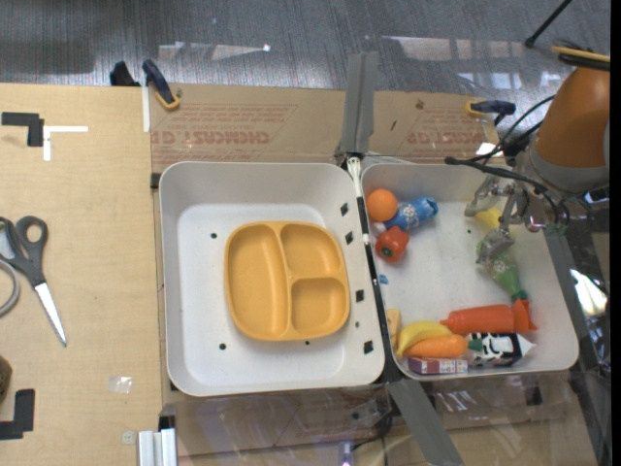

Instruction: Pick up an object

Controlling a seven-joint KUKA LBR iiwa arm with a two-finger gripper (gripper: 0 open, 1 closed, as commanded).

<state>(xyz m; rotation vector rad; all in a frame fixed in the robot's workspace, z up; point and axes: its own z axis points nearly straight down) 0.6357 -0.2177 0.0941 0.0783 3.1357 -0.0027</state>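
Pale wooden bench (78, 289) and brown cardboard sheets (252, 124) frame two shallow white bins seen from above, with grey carpet beyond. At far left, a pair of scissors (34, 270) lies on the wood, well apart from the work. Next comes the left bin (184, 357), holding a yellow divided plate (287, 280) with three compartments, nothing in them.

Across the central divider, the right bin (437, 270) carries the clutter: an orange ball (381, 205) touching a blue toy (415, 214) at the upper left corner, a red tomato-like piece (391, 245) just below them, and along the near wall a banana (419, 333), a carrot (437, 347), a long orange-red piece (485, 317), a black-and-white item (497, 348) and a pink-edged packet (437, 365) packed together. A green object (505, 278) lies near the right wall, with something pale yellow (488, 218) by the upper right.

Over that upper right part hangs the gripper (505, 223), beneath the arm's orange band (580, 115). Whether its jaws are open or closed cannot be told from this angle, and nothing is visibly caught between them.

By this evidence the pick is not yet made: every item appears to rest in the bin. The green object and the yellow one are nearest the tool, so a descent, a grasp and a lift all seem left to do.
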